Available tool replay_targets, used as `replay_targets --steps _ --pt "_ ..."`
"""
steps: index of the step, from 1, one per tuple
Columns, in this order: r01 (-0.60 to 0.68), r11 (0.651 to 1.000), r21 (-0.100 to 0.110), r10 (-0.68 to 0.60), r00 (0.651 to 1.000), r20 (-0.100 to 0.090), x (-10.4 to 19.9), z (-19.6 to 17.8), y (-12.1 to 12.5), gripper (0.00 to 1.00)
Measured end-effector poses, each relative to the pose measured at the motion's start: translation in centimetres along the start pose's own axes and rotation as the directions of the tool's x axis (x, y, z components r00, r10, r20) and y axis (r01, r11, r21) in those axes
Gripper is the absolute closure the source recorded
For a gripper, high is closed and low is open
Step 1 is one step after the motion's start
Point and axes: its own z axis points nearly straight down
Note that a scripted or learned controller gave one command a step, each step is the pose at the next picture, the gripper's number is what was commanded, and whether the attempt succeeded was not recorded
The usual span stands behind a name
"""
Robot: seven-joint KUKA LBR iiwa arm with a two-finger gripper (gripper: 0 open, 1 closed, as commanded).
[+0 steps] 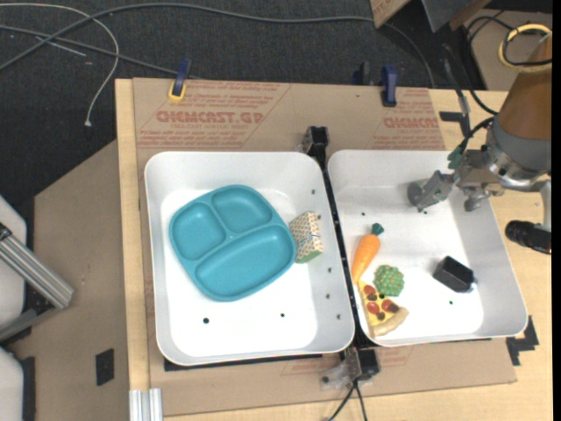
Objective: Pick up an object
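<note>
At right of frame, your pincer (447,191) is hovering empty over the right bin (495,323); whether released or clenched, I cannot tell. You are approaching; next, descend toward the black block (454,274) below it.

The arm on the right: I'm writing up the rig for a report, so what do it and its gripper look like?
The arm enters from the right as a rounded grey body with a wide orange band above the wrist. Below the band sits a paler grey metal wrist section. The gripper is dull grey metal, blocky and angular, with a small green spot near its base. A thin dark cable runs along the wrist.
</note>
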Motion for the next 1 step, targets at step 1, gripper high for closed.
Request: replay_targets --steps 1 --pt "0.003 1.0 -0.015 -0.003 1.0 0.003 0.04 -0.81 0.31 0.0"
